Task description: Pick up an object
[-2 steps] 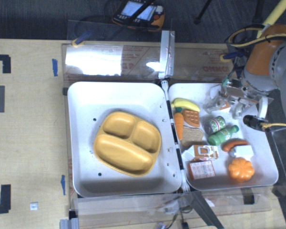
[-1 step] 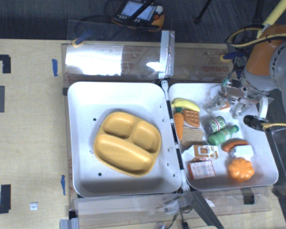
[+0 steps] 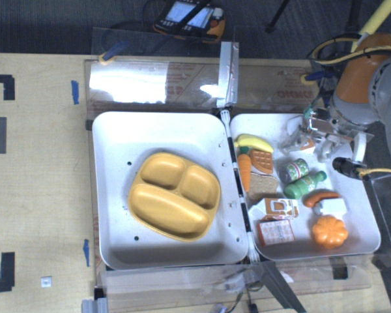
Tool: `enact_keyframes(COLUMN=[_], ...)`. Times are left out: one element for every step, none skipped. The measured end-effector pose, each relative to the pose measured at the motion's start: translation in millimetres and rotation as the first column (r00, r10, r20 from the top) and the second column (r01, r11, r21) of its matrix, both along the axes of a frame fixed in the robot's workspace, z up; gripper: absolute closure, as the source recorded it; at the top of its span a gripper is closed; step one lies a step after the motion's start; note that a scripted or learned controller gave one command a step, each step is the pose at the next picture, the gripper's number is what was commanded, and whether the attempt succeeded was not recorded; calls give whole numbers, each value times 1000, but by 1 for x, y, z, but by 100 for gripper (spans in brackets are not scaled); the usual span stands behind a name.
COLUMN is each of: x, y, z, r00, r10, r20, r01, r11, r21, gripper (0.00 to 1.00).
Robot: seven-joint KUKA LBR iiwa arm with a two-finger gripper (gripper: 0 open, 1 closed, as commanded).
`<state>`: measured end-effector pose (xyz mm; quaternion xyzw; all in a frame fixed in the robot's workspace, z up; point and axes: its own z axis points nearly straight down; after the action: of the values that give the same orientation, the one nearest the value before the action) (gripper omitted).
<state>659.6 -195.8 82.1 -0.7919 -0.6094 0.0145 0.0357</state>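
Left bin (image 3: 111,175) — yellow tray (image 3: 174,194), right bin (image 3: 368,230) — toy food, pincer (image 3: 311,141) state unclear.

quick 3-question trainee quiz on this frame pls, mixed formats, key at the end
1. True or false: the yellow divided tray lies in the right bin.
2. Which item sits nearest the right bin's front right corner? A) banana B) orange pumpkin C) green bottle
3. Fill in: the gripper hovers over the right bin's ____ edge (far/near).

Key: 1 false, it lies in the left bin; 2 B; 3 far.
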Motion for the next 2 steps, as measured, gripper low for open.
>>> enact_keyframes(x=[-80, -105], y=[7, 88], z=[3, 4], r00=[996, 995], r10=[-53, 74], r20=[66, 70], r01=[55, -72], r11=[998, 997], r21=[-32, -37], gripper=[0, 0])
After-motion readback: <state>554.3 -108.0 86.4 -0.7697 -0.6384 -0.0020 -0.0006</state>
